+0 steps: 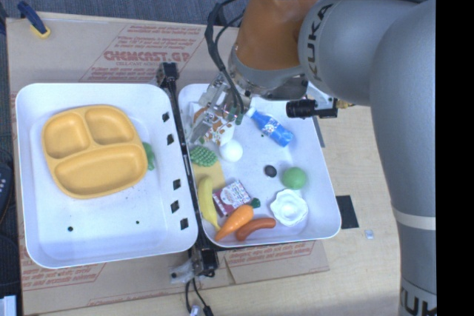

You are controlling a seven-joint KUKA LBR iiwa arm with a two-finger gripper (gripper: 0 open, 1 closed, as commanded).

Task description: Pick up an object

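My jaws: low over the upper left corner of the right bin [311, 159], by the divider. Whether they stand wide or narrow, I cannot tell.

Just below them in the view: green ridged piece [202, 155], white ball [232, 152].
To their right: blue bottle [272, 128].
Along the near side: banana [208, 197], red-and-white packet [234, 196], carrot [235, 221], sausage [255, 226], white cup [289, 207], green ball [294, 177].
Left bin [111, 226]: yellow divided tray [95, 150].

Glossy yellow plastic tray [95, 152]
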